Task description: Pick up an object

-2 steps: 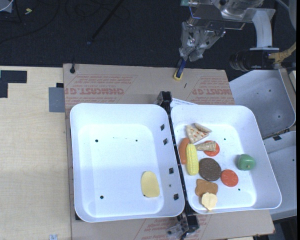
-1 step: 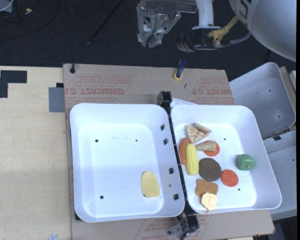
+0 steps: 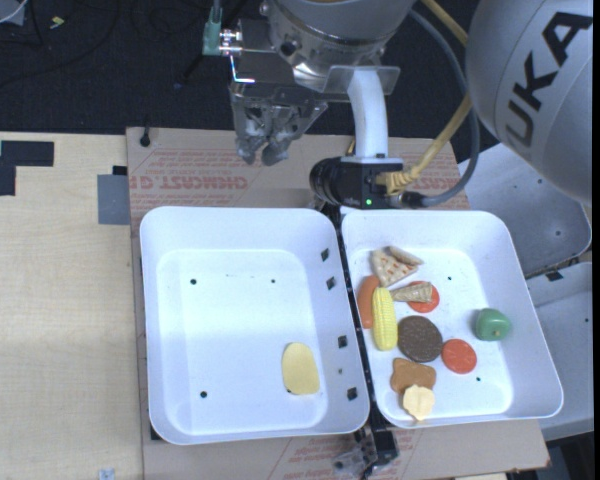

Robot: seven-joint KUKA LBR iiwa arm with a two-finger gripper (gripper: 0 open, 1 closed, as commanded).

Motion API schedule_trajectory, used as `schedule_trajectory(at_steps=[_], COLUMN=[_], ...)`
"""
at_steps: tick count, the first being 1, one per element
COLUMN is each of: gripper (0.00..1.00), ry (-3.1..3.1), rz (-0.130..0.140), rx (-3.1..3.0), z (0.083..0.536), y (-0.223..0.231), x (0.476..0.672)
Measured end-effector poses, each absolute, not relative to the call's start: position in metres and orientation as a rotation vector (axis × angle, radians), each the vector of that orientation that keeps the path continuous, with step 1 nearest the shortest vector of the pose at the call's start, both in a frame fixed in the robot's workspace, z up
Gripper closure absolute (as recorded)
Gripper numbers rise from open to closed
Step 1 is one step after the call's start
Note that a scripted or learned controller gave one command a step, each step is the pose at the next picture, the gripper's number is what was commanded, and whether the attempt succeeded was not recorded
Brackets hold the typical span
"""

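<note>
Pincer raised above the bench, poised over the brown board just behind the left bin's far rim. Fingers pressed together at the tips, clenched, with nothing between them. Grey arm entering from the right, orange band at the top edge of the view.

Left bin: one pale yellow oval piece lying flat near the front right corner, otherwise bare white floor.

Right bin: toy food clustered toward the left half. Corn cob lying beside an orange carrot against the left wall. Two wedge slices behind the corn. Dark brown round cookie in the middle, red-orange disc just right of it, green apple apart toward the right wall. Tan piece and small yellow chunk touching near the front rim.
</note>
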State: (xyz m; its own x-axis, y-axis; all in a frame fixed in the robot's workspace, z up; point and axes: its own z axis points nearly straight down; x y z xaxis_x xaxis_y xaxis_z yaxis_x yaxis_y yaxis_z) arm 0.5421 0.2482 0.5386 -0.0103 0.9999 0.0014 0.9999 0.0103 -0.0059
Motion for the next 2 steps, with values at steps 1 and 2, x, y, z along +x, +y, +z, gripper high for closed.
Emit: schedule_trajectory(at_steps=[1,2], gripper=[1.0,1.0], ry=[-2.222,-2.222], rz=[0.016,-0.002], rx=[-2.214,-2.223], z=[0.492,0.539], y=[0.244,0.244], x=[0.472,0.537])
